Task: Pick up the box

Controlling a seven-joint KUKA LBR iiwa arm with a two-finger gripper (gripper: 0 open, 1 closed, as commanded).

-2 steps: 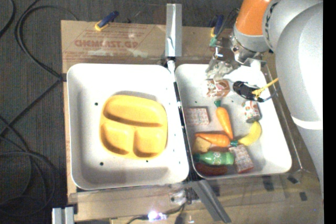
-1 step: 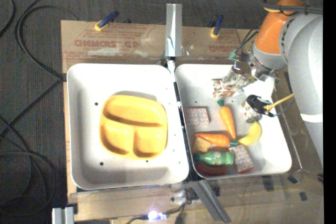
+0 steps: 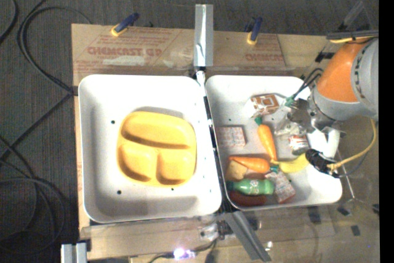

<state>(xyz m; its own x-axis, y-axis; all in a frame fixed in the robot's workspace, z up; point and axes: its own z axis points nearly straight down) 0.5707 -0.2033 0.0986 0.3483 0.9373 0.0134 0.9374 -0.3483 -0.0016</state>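
The box (image 3: pixel 264 102) is a small brown-and-white carton lying in the back part of the right bin (image 3: pixel 246 84). My gripper (image 3: pixel 294 126) hangs over the right side of that bin, just right of and a little nearer than the box, beside a carrot (image 3: pixel 266 140). The grey wrist and the orange band (image 3: pixel 343 74) of the arm rise behind it at the right. The wrist hides the space under the gripper, and I see nothing clearly held.
The right bin also holds a pink packet (image 3: pixel 233 135), an orange item (image 3: pixel 249 164), a banana (image 3: pixel 293 164), a green bottle (image 3: pixel 251 185) and a red-white wrapper (image 3: pixel 283 188). The left bin (image 3: pixel 92 132) holds a yellow divided plate (image 3: pixel 157 146). A metal bar (image 3: pixel 203 40) stands behind the bins.
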